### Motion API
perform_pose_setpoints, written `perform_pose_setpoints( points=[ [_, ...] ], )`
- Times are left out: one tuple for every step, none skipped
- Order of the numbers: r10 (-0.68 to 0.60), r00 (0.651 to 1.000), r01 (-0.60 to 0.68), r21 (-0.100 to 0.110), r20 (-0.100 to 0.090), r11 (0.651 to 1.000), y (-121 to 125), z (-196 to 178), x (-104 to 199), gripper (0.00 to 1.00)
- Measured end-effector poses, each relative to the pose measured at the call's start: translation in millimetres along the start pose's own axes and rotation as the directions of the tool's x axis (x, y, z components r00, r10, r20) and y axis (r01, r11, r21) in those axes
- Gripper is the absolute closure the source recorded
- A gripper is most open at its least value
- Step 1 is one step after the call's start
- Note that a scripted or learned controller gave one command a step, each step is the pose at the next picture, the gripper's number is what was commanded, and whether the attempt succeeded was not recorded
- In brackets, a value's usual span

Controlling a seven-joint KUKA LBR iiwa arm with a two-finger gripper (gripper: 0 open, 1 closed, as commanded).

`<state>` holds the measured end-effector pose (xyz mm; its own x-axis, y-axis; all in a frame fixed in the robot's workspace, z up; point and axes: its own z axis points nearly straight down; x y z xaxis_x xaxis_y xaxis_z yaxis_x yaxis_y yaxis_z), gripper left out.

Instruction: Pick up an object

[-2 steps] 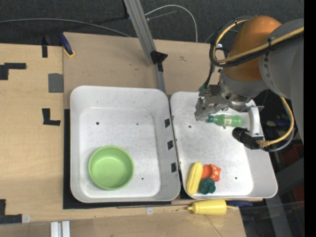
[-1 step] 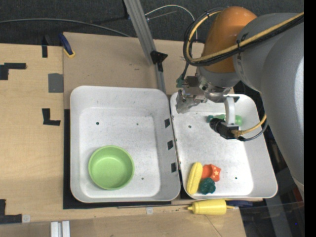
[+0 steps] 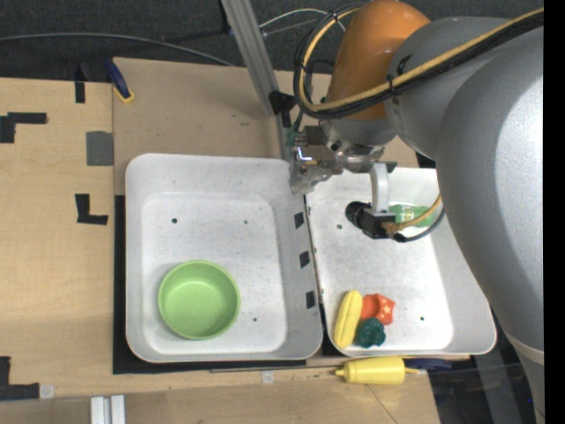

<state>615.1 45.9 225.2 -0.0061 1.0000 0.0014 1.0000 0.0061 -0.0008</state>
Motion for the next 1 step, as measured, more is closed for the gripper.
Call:
perform_pose_setpoints(
  points=[
    [0.0, 1.0, 0.0, -0.001, 0.0, 1.0, 15.6, -2.5, 41.2, 1.0]
  ],
)
